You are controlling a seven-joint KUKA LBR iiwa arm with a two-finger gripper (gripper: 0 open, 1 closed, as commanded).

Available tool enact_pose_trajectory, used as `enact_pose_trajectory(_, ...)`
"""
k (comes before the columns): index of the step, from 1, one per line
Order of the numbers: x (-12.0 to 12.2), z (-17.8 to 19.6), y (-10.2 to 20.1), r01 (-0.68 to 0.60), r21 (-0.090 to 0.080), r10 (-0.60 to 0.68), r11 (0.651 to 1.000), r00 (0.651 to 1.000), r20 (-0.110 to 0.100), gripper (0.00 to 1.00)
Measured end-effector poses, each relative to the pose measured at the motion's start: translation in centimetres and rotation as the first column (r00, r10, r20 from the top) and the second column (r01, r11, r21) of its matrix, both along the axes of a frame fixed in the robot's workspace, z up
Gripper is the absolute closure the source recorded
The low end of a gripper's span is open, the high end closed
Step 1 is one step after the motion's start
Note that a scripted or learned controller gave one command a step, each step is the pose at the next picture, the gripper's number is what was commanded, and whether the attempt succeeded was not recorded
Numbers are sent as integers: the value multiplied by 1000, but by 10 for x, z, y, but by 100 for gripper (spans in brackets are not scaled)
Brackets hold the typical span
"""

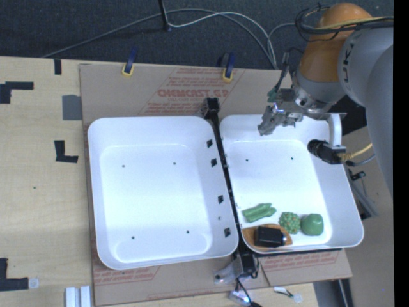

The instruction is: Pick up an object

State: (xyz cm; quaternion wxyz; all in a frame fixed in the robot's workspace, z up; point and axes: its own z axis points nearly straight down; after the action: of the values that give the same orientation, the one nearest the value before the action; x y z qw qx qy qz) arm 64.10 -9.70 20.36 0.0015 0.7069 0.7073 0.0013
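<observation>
While the tool [271, 121] is held over the right bin's [332, 190] far edge, jaw state unreadable, nothing is grasped; green pepper [258, 212], broccoli [289, 221] remain unpicked.

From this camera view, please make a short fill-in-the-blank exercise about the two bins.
1. All the small objects lie in the ____ bin.
2. The claw is above that bin's ____ edge.
3. The black object rests on an ____ plate.
4. The long green object lies ____ of the round green one.

Missing words: right; far; orange; left
</observation>
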Motion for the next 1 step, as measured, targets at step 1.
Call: enact_pose_trajectory(1,-16,-1,57,-4,1,4,1000,1000,-4,100)
